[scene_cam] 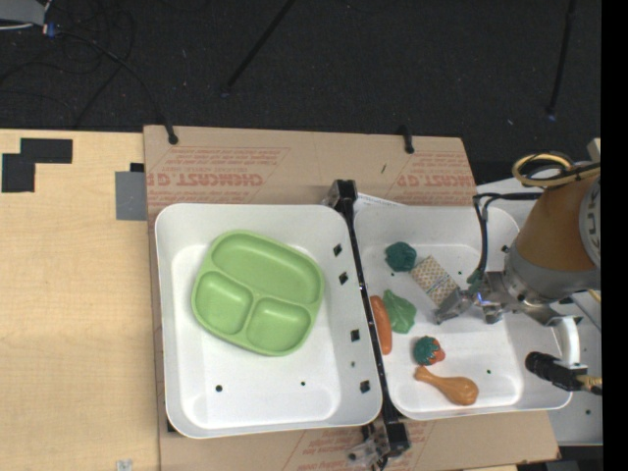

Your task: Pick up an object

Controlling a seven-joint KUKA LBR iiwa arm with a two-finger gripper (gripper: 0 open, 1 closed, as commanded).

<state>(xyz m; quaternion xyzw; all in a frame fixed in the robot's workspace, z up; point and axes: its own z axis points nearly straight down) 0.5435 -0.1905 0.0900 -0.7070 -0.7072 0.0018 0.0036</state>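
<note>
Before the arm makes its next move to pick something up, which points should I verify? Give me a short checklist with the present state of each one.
1. Tool is over the right bin, where the small things lie: ok.
2. Something is between its fingers: cannot tell; the tool is too dark and blurred here.
3. Closest thing is within reach: ok; the patterned block lies just beside the tool.
4. Other things leave room around the tool: ok; the dark green ball, carrot and drumstick lie apart from it.
5. Green leaf piece is free: not ok; it touches the carrot.
6. Green plate is out of the way: ok; it sits in the left bin.
</note>
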